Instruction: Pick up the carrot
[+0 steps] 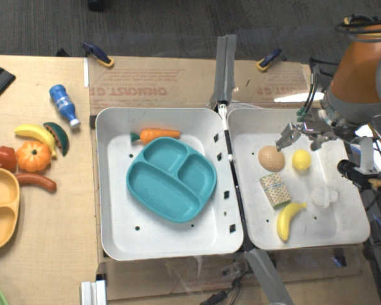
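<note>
Spread and empty, my fingers (298,136) hang over the right bin (349,230), above the egg (271,158) and lemon (301,160). Carrot (156,134) lies in the left bin (111,234), touching the plate's (171,178) far rim. I should cross over and straddle its narrow width.

In the left bin (111,189) the carrot (156,134) lies just behind the divided plate (171,178). In the right bin (343,227) the egg (271,158) sits left of the lemon (301,160), with the sponge (275,189) and banana (288,219) in front.
</note>
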Available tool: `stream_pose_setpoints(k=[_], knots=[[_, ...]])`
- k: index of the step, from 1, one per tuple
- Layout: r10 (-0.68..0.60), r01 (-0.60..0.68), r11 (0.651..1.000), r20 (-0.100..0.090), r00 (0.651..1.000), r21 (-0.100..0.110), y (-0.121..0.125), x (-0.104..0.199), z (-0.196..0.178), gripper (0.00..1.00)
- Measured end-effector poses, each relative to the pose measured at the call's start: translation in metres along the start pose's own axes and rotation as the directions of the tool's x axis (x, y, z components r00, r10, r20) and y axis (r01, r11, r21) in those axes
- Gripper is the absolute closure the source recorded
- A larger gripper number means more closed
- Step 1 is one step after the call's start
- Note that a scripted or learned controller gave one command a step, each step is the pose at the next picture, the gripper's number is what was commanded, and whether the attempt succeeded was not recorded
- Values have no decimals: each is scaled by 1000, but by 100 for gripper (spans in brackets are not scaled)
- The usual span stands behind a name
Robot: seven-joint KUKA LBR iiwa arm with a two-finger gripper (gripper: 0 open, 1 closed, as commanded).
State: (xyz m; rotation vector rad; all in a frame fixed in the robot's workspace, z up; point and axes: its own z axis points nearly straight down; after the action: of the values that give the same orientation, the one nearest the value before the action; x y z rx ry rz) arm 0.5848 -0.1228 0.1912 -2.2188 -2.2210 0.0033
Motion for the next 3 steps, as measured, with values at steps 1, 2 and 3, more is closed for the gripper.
stream_pose_setpoints(k=[1, 2, 3], knots=[[-79, 79, 997, 0, 997, -1, -51, -57, 100, 0], [-463, 463, 886, 3, 886, -5, -10, -96, 99, 0], [-720, 720, 694, 8, 694, -5, 75, -100, 54, 0]])
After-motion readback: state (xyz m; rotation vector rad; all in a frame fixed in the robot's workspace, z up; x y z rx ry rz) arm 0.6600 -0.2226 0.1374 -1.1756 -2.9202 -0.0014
